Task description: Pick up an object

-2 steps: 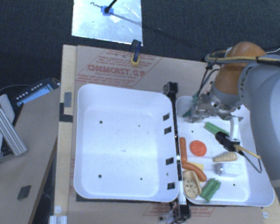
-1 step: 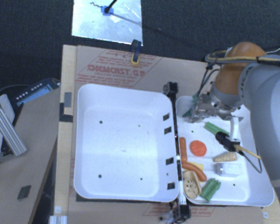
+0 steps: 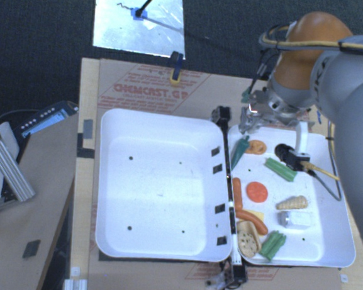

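My gripper (image 3: 249, 129) hangs low over the far left corner of the right bin (image 3: 333, 249), just above the dark green pod (image 3: 239, 151) lying against the divider, and I cannot tell from here how it is set. I judge this the approach to a grasp, nothing lifted yet. Next I need to settle squarely over the pod without nudging the small orange slice (image 3: 256, 147) beside it, then close and lift straight up.
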Controlling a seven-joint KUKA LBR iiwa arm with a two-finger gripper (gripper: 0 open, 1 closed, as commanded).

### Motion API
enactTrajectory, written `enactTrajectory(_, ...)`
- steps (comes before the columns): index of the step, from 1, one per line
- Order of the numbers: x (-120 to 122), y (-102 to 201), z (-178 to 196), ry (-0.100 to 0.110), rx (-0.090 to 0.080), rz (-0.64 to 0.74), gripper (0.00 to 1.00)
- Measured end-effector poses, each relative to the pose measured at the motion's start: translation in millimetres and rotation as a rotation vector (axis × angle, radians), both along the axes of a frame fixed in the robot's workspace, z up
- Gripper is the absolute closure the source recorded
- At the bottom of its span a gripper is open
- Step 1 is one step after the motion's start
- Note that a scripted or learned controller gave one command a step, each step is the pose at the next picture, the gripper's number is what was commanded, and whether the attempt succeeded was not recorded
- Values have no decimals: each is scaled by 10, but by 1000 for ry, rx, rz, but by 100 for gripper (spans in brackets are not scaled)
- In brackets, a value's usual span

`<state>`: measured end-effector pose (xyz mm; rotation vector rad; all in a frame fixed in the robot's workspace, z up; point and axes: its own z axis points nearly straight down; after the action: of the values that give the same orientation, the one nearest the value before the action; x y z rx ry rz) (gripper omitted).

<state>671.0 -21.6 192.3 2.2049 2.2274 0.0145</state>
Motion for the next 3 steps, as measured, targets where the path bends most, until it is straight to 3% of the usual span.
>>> enactTrajectory(1,-20,145,-74,10,-1,-4,100)
enactTrajectory(3,-20,671,63,9,0,-3,100)
